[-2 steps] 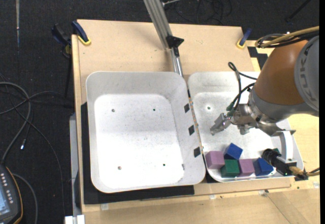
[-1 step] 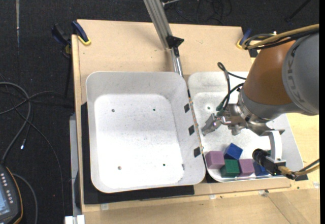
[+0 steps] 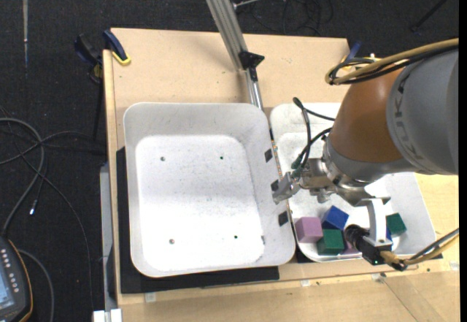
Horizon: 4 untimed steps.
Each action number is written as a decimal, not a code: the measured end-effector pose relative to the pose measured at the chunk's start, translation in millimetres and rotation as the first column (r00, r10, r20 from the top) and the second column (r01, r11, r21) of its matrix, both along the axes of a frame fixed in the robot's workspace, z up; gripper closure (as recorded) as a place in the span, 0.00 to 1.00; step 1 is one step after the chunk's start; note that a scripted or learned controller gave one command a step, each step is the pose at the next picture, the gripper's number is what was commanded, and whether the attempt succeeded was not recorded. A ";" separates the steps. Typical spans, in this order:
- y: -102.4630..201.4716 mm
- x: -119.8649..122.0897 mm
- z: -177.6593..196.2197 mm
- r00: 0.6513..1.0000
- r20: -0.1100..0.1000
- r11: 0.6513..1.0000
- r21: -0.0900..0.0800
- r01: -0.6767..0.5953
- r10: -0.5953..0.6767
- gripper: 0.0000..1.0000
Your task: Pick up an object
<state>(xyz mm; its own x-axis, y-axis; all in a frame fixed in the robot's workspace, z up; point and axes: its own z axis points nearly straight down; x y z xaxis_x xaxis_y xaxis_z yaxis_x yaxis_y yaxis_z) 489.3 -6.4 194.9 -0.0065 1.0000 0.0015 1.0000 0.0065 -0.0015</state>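
Arm [image 3: 387,123] overhung the right bin [image 3: 417,200], setting the tool [image 3: 285,188] at its 9 o'clock wall, probably to reach the blocks [image 3: 333,239] clustered at 6 o'clock. Whether the tool was open or closed could not be told.

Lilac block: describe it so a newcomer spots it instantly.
Take the white bin on the view's right. Small blocks cluster at its near edge; the lilac block is leftmost, beside the bin's left wall. Its neighbours, the blue block and the green block, are darker.
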 end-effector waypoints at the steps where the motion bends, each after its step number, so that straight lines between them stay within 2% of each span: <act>1: -2.1 1.5 10.2 1.000 0.003 1.000 -0.001 0.002 -0.002 1.00; 2: 90.6 1.7 -0.7 1.000 0.000 1.000 0.002 -0.004 0.004 1.00; 3: 85.8 2.3 -0.2 1.000 0.001 1.000 -0.002 0.004 -0.004 0.00; 4: 85.4 28.2 0.0 1.000 0.002 1.000 -0.002 0.002 -0.002 0.00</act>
